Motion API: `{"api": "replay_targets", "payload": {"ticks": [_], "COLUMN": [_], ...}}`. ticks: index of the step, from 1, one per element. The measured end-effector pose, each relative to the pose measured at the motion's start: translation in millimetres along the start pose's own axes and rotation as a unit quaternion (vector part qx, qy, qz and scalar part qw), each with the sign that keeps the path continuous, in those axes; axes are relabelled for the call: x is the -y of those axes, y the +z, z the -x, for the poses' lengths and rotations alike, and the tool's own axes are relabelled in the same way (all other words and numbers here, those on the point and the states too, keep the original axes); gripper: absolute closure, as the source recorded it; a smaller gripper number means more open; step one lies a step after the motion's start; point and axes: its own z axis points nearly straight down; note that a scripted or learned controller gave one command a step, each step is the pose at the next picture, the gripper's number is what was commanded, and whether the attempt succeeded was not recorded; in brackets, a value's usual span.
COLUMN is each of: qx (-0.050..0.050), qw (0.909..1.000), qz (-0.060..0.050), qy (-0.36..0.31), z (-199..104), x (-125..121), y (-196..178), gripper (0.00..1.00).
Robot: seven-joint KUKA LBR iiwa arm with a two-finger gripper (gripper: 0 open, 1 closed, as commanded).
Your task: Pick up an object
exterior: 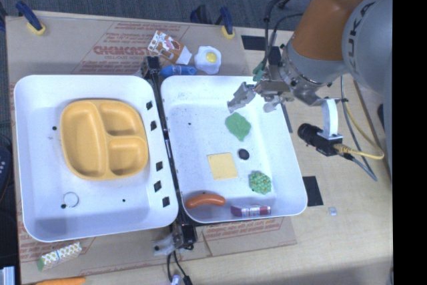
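Camera view has the gripper (255,97) hovering with fingers spread and nothing between them over the right bin's (288,163) far right corner, just above a green piece (238,125), while a yellow square (222,165) lies near the bin's middle.

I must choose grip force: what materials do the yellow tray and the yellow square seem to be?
The yellow tray looks like hard moulded plastic: smooth, faintly glossy, with formed compartments. The yellow square looks flat, thin and matte, possibly foam or soft plastic; this cannot be told surely.
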Motion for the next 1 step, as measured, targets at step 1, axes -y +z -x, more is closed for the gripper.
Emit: {"api": "replay_targets", "payload": {"ticks": [1], "qx": [-0.001], "qw": [0.9943], "qz": [-0.001], "qy": [0.107], "z": [15.5], "x": [-41.3], "y": [98.9], "gripper": [0.0]}}
